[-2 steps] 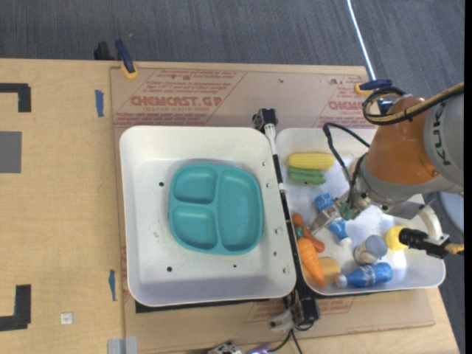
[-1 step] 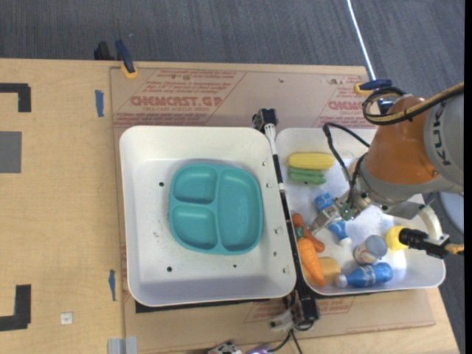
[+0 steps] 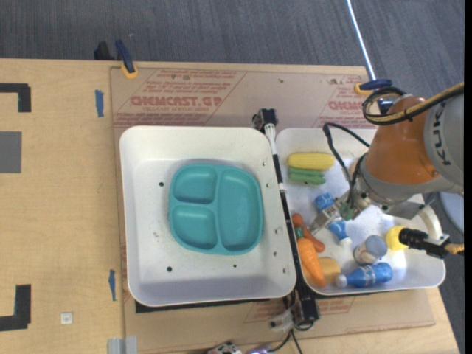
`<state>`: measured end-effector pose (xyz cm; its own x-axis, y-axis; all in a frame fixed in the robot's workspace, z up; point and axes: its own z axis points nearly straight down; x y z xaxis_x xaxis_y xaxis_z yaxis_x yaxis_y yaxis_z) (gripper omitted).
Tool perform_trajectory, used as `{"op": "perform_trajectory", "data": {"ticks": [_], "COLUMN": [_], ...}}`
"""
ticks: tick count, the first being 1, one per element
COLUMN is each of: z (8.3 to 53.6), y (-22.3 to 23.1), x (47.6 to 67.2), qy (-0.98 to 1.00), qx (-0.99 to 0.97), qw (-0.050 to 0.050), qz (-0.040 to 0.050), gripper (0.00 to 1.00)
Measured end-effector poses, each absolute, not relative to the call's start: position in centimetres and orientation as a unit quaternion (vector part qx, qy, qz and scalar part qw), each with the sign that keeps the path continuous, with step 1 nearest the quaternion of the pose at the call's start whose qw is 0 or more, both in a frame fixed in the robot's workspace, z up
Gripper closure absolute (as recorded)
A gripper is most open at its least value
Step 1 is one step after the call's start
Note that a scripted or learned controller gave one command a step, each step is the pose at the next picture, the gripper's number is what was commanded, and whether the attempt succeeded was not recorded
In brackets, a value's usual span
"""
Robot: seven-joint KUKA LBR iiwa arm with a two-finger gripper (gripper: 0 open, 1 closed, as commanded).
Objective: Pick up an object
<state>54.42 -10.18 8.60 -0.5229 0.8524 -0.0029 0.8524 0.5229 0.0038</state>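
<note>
My gripper (image 3: 325, 217) hangs low in the right bin (image 3: 431, 271), near its middle left. It sits between two small blue pieces: one (image 3: 323, 200) just above it and one (image 3: 339, 231) just below right. An orange carrot (image 3: 310, 261) lies by the bin's left wall. A small red-orange piece (image 3: 298, 221) is just left of the gripper. A yellow and green corn cob (image 3: 310, 165) rests at the bin's far end. At the near end lie a blue bottle (image 3: 369, 275), a grey-brown round piece (image 3: 364, 254) and a yellow piece (image 3: 397, 237).
The left bin (image 3: 140, 220) holds a teal divided plate (image 3: 216, 206). The arm's orange band (image 3: 398, 150) and grey body hang over the right bin's right side. Black cables loop above the far right corner. Both bins stand on a cardboard sheet (image 3: 177, 98).
</note>
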Motion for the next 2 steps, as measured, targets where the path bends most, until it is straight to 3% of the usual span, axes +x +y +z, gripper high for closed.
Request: {"op": "perform_trajectory", "data": {"ticks": [2], "z": [8.6], "y": [-10.19], "x": [54.42], "qy": [0.873], "qx": [0.488], "qw": [0.002], "qz": [0.0009], "gripper": [0.0]}}
